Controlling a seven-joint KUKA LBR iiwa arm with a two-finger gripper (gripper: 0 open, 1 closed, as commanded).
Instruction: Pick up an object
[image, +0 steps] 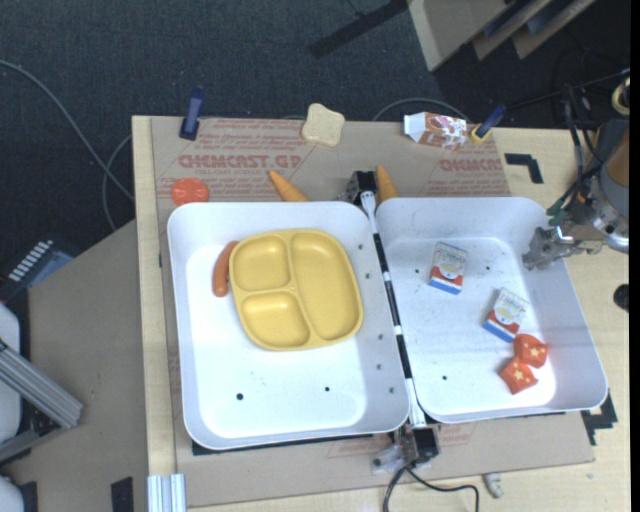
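The right bin (470, 405) holds two small white, blue and orange cartons, one (448, 268) near its middle and another (506, 313) lower right. Two red strawberry-like pieces (524, 362) lie near the bin's lower right corner. My gripper (545, 246) hangs at the bin's right rim, right of both cartons, with nothing seen between its fingers. The left bin (200, 400) holds a yellow divided plate (295, 288) with a red sausage (221, 270) lying along its left side.
Behind the bins on the cardboard lie a toast slice (323, 124), two carrot-like pieces (287, 187), an orange disc (188, 191), a blue clip (191, 112) and a small carton (437, 128). Cables trail at the right edge.
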